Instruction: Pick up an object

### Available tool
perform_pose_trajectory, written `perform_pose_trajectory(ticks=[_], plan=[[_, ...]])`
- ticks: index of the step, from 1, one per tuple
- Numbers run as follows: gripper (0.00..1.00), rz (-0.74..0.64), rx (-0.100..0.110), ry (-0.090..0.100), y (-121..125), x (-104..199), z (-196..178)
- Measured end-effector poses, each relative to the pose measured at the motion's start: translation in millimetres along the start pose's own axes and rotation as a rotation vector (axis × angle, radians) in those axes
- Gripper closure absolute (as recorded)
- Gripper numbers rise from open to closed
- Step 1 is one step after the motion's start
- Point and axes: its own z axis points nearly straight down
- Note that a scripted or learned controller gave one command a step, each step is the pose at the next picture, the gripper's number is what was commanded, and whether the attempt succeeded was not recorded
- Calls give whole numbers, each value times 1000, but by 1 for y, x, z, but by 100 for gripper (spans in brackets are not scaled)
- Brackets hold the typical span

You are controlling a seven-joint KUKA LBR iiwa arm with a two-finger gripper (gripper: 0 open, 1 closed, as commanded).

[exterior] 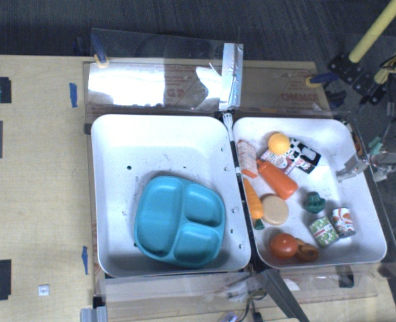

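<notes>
Two white bins side by side on the bench – the left bin (110, 139) holds just a teal divided plate (179, 221), sitting toward its near edge. All the small pickable stuff is in the right bin (332, 131): an orange ball (277, 143) near the back, touching a black-and-white checkered packet (301, 154) to its right, and a fat orange carrot toy (278, 180) lying at a slant just below them. A round beige disc (275, 210) sits against the carrot's lower end. Over to the right there's a small dark teal thing (314, 202) and two little cans (323, 231) leaning together – and a red tomato (284, 245) up against the front wall
</notes>
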Motion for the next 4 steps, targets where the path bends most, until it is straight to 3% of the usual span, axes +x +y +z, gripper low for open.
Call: perform_pose_trajectory(ticks=[1, 2, 3, 4], plan=[[0, 41, -5, -2, 4, -1, 65], [0, -146, -6, -3, 33, 33, 25], [0, -50, -36, -12, 95, 80, 100], [0, -21, -11, -4, 134, 46, 122]])
